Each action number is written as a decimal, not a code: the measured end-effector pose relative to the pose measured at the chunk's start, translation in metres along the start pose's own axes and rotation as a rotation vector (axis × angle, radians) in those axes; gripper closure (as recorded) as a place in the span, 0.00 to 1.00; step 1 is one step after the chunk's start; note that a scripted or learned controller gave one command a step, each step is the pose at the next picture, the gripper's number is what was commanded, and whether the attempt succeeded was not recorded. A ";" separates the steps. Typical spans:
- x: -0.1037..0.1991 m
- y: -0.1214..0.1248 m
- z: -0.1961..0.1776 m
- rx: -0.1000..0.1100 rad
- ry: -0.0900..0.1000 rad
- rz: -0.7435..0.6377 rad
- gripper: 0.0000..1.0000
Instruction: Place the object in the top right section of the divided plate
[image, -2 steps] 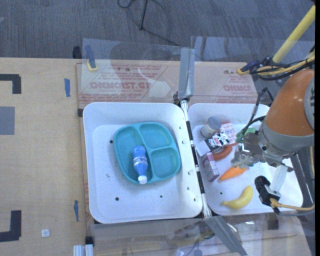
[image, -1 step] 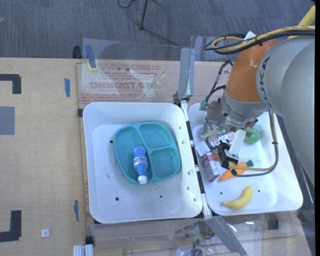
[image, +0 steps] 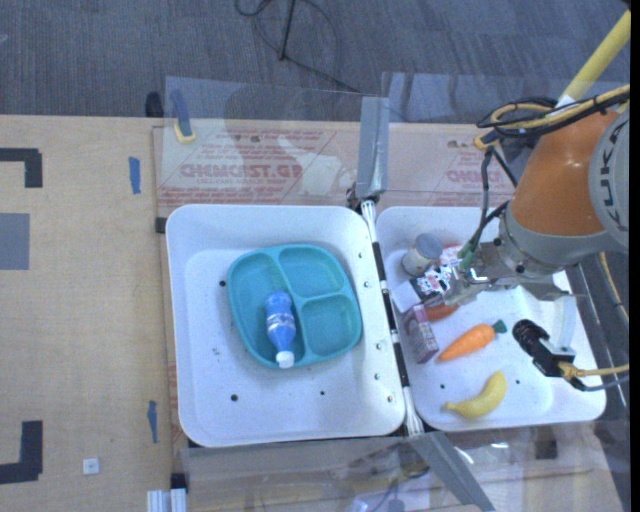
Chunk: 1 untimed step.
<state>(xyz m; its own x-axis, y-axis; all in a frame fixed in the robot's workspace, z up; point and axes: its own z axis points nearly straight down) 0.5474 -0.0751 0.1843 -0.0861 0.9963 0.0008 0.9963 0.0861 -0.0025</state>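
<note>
arm (image: 575, 180) cut off at right edge, gripper (image: 450, 285) fingers indistinct

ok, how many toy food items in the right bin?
2: a carrot mid-bin and a banana near its front edge. The gripper and clutter beside it may hide more.

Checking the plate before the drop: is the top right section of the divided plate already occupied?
No, the bottle lies in the large left section of the divided plate; the top right section is bare.
</note>
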 end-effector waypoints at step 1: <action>0.097 -0.037 0.000 0.000 0.001 -0.425 1.00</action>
<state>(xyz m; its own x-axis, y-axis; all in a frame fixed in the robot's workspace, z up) 0.5020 0.0187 0.1842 -0.4890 0.8723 0.0024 0.8723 0.4890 -0.0016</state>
